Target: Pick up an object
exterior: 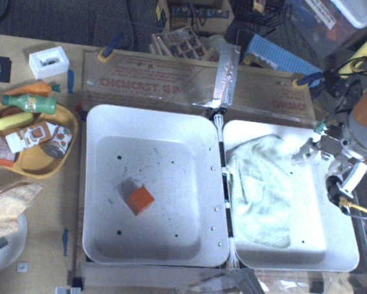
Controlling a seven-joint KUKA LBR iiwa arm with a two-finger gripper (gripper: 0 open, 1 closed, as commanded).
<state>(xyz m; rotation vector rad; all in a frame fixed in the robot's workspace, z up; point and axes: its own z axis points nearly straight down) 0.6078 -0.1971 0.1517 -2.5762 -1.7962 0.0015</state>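
Two white bins sit side by side. An orange block (pixel 141 199) lies near the middle of the left bin (pixel 107 128). In the right bin (pixel 335 250) lies a crumpled white cloth (pixel 263 191), well apart from the block. The gripper (pixel 310 148) hangs over the cloth's far right corner, whether open or closed I cannot tell.

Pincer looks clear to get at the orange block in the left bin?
Probably yes. The orange block sits alone on the left bin floor, nothing over it. The pincer is above the right bin with its white cloth.
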